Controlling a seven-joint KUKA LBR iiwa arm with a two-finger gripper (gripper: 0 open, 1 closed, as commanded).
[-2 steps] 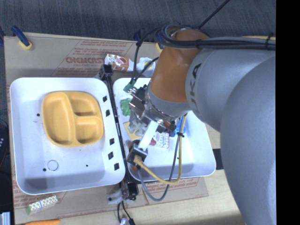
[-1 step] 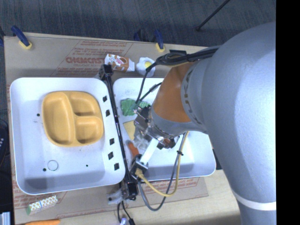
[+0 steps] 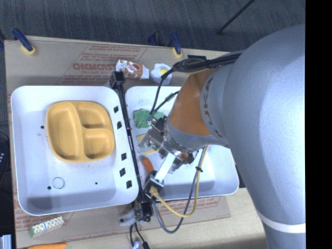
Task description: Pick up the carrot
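The carrot [image 3: 147, 164] lies in the right bin [image 3: 224, 184], low along its left wall, near the middle of the frame. The gripper [image 3: 155, 136] hangs just above and to the right of it, tucked under the arm [image 3: 259, 113]. From this angle I cannot tell whether it is wide or narrow, and nothing is seen held in it. A green thing [image 3: 140, 118] sits in the same bin, above the gripper. The left bin [image 3: 21, 154] holds a yellow tray [image 3: 80, 130] with compartments. Both bins rest on cardboard [image 3: 98, 61].
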